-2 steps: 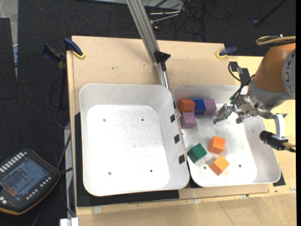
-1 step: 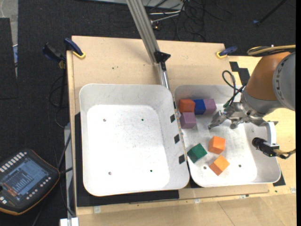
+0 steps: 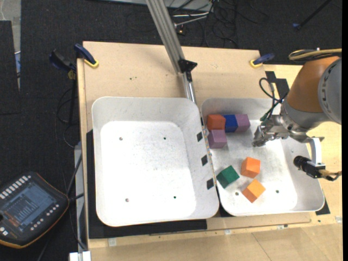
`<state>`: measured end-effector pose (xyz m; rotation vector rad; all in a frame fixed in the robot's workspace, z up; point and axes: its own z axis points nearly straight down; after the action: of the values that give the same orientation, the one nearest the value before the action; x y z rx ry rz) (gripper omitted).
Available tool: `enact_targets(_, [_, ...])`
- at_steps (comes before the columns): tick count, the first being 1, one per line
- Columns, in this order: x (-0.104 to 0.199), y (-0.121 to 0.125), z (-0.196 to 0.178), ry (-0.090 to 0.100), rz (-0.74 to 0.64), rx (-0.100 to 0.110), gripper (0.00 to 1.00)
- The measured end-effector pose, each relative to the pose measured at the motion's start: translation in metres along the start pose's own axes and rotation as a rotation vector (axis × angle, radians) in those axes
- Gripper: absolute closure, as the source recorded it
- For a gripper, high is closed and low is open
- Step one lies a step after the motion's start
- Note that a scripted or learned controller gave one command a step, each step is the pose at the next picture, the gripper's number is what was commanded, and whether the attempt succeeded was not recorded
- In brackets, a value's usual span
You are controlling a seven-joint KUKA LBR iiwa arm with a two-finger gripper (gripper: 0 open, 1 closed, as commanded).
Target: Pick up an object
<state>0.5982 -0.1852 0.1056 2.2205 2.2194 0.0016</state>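
Blocks lie in the right bin [image 3: 304, 200]: an orange block [image 3: 216, 122], a blue block [image 3: 230, 123] and a purple block [image 3: 242, 122] in a touching row near the far wall, a second purple block [image 3: 217, 138] just in front. Nearer: a green block [image 3: 228, 176] and two orange blocks [image 3: 250, 167] [image 3: 253, 190] (well apart from the row). The gripper [image 3: 261, 136] hovers right of the row, holding nothing visible; its state cannot be told. The left bin [image 3: 103, 145] sits beside.

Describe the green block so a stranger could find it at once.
Start at the right-hand white bin. Along its left wall, below the cluster of orange, blue and purple blocks, lies the green block. It is the sole green one; its nearest neighbours are two orange cubes.
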Motion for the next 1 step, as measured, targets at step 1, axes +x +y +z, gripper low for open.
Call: enact_targets(1, [-0.0071, -0.0028, -0.0469, -0.001, 0.0, -0.003, 1.0])
